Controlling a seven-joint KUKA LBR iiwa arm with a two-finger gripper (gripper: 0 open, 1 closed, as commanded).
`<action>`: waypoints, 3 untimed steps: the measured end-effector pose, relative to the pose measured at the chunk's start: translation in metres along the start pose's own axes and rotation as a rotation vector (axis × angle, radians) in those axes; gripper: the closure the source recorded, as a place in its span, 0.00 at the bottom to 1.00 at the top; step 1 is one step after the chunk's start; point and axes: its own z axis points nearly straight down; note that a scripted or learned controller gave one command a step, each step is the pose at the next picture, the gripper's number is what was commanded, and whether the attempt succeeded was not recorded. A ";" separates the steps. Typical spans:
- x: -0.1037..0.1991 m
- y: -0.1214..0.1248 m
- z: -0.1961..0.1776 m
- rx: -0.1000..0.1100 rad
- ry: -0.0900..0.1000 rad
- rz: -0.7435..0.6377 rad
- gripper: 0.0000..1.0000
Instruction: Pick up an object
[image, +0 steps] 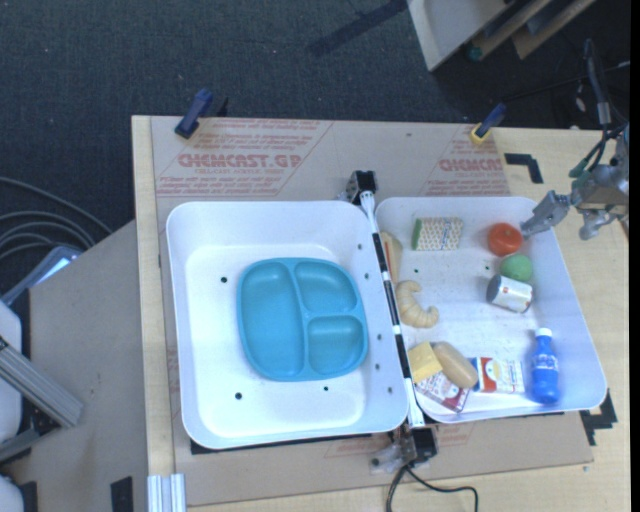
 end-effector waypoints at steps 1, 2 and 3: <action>-0.011 0.002 0.142 0.003 0.001 0.001 0.00; 0.027 0.050 0.172 0.007 -0.001 0.002 0.00; 0.052 0.066 0.175 0.044 -0.003 0.015 0.00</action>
